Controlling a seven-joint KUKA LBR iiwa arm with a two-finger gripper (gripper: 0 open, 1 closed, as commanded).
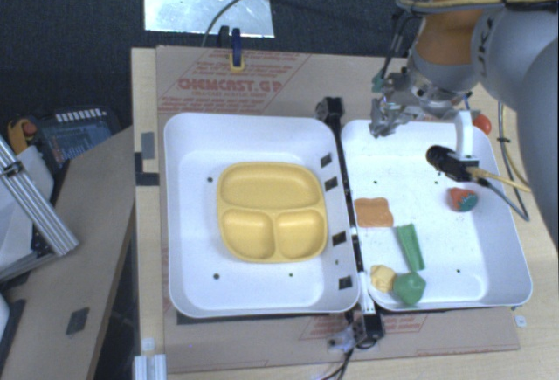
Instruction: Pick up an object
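Observation:
My gripper (383,123) hangs over the far left corner of the right bin (502,278), with nothing visibly in it. In that bin lie a flat orange piece (374,212) near the left wall, a green oblong block (409,245) just below it, and a small yellow thing (382,275) touching a green rounded thing (409,287) at the near left corner. A red and teal thing (463,198) rests towards the right side. All of them lie well nearer the camera than the gripper.
The left bin (188,195) holds a yellow divided plate (271,210). A black divider (342,195) runs between the two bins. A small orange-red thing (482,121) shows at the right bin's far right, partly hidden by the wrist.

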